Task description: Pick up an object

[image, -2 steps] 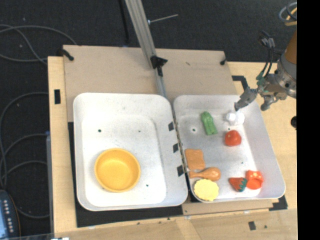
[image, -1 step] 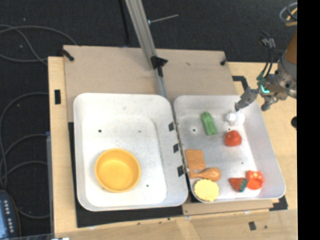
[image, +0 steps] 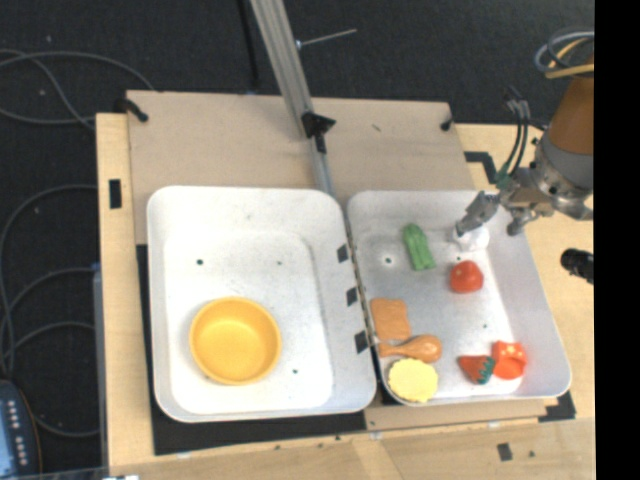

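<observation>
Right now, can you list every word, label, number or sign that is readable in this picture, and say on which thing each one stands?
There is no readable text.
The two white bins, the yellow bowl and the toy foods, such as the green piece and the red ball, show no lettering.
The device at the lower left corner has marks too small and blurred to read.

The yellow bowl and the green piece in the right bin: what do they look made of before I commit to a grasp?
The yellow bowl looks like moulded plastic: one even colour, smooth, a soft sheen on its rim. The green piece is probably plastic toy food, uniformly coloured with a matte look; it is too small here to rule out rubber or foam. The white bins look like thin, smooth plastic.
</observation>
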`<action>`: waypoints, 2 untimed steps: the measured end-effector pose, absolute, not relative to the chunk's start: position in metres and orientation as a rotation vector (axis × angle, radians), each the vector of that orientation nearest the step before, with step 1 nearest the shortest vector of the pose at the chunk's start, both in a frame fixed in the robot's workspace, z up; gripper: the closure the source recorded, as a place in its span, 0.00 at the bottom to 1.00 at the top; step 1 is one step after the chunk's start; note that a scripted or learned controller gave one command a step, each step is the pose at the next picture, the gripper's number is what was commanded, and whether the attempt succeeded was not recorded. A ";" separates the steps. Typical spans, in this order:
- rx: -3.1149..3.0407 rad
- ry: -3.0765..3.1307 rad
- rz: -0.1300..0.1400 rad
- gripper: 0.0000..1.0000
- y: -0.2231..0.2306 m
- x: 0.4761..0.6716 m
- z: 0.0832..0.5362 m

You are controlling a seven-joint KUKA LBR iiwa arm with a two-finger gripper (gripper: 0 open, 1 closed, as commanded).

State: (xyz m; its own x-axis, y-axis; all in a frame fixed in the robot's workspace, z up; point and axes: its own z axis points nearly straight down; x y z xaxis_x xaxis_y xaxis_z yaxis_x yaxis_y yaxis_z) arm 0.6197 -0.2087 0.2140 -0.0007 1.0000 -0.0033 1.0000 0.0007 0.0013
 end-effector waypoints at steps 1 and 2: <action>2.223 2.221 -0.005 0.00 -0.214 0.613 0.170; 2.224 2.222 -0.007 0.00 -0.214 0.606 0.108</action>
State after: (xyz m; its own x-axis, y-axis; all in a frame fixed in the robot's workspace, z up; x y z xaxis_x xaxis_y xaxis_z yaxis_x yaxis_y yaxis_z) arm 0.6057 -0.2140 0.1084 0.0009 1.0000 -0.0013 1.0000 -0.0009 -0.0046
